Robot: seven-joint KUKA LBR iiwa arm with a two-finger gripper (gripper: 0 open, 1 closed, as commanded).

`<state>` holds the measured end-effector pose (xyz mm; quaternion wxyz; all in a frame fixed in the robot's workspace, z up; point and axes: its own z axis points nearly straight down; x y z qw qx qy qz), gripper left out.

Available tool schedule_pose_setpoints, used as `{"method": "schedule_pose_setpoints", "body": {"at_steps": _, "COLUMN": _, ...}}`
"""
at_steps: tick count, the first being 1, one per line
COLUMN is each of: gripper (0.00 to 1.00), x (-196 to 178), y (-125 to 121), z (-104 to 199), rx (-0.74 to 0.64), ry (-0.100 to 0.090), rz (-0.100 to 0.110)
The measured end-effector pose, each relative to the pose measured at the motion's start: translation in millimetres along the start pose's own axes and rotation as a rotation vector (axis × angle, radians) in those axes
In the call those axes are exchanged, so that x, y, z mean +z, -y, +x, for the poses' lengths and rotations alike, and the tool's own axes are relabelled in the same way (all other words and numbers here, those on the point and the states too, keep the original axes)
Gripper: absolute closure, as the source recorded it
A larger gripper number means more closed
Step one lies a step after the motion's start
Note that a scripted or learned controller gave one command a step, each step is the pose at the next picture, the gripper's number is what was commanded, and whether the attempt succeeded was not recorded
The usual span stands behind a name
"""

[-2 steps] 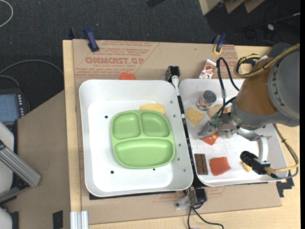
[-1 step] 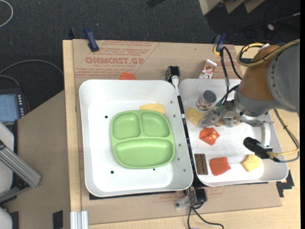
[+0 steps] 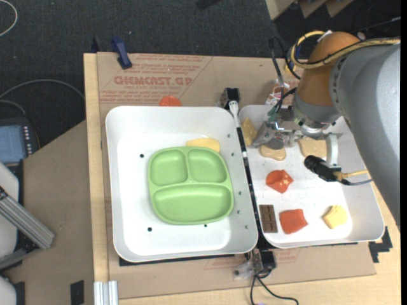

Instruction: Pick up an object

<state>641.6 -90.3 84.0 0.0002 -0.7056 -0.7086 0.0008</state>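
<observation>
Metal gripper [image 3: 275,134] over a flat tan piece [image 3: 273,151] (smooth, rounded).

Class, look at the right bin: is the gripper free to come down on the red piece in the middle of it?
Probably yes. The red piece lies alone on the right bin's floor, nothing over it, with the gripper just above it in the view, over a tan piece.

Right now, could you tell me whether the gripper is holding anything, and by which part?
It cannot be told: the gripper is low over a tan piece in the right bin, its tips hidden.
</observation>
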Motion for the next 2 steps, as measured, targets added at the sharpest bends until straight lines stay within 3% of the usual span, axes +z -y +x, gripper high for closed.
{"method": "schedule_pose_setpoints", "body": {"at_steps": 1, "gripper": 0.0, "x": 1, "y": -18, "z": -11, "rx": 0.0, "ry": 0.0, "rz": 0.014}}
{"method": "schedule_pose_setpoints", "body": {"at_steps": 2, "gripper": 1.0, "x": -11, "y": -20, "z": -10, "rx": 0.003, "ry": 0.002, "rz": 0.002}}
